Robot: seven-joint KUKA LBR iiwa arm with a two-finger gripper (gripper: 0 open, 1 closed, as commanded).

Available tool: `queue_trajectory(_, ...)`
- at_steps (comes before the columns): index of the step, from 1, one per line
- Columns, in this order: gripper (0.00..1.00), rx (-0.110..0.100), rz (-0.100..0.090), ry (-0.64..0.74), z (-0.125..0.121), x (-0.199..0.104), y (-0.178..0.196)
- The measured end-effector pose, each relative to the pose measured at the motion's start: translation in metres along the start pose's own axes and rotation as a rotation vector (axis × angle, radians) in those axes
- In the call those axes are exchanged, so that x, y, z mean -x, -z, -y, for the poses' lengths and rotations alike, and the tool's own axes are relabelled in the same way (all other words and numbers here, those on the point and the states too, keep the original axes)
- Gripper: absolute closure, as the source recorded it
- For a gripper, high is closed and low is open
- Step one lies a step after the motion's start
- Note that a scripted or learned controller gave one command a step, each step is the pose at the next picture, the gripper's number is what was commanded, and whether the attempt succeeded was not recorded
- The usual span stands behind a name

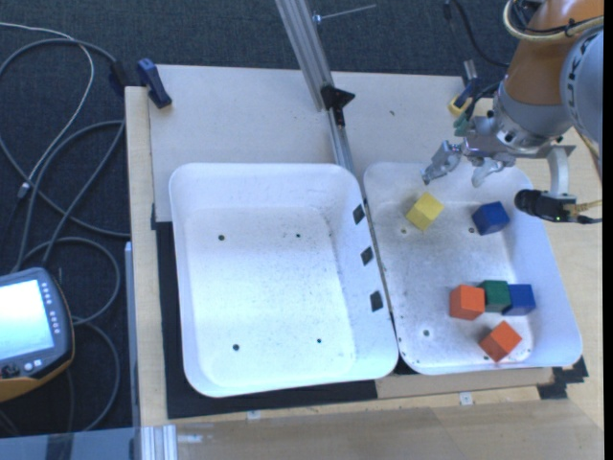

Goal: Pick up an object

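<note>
Two shallow white bins sit side by side on a pale bench (239, 123); the right bin (560, 300) serves as the landmark. Both are smooth moulded plastic with rounded corners, and the left bin (192, 353) has a faintly speckled floor with a few small dark dots.

At the right bin's near edge lies an orange cube (500, 340), turned corner-on. Just beyond it a row of three cubes stands touching: an orange block (466, 302), a green cube (495, 293) and a blue cube (520, 298). All appear matte, with sharp edges. Further in, toward the far right of the bin, a second blue block (489, 218) lies alone. A yellow cube (424, 211) sits tilted near the bin's far left.

Above the bin's far rim hangs the gripper (465, 164), of bare grey metal; its two fingers stand apart with nothing between them. It is near the yellow cube but not touching it.

Beyond the bin, a ribbed aluminium rail (302, 41) runs away across the bench.

No legible labels or writing are visible on any item.
</note>
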State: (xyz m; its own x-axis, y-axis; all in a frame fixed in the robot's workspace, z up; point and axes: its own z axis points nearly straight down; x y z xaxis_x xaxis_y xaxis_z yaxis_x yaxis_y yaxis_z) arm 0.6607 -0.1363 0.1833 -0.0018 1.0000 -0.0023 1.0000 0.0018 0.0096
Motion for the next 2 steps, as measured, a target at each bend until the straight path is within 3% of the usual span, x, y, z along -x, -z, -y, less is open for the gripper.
queue_trajectory(1, 0.0, -0.018, -0.004, 0.0, 0.017, -0.03, -0.088)
queue_trajectory(2, 1.0, -0.009, -0.004, 0.0, 0.014, -0.029, -0.072)
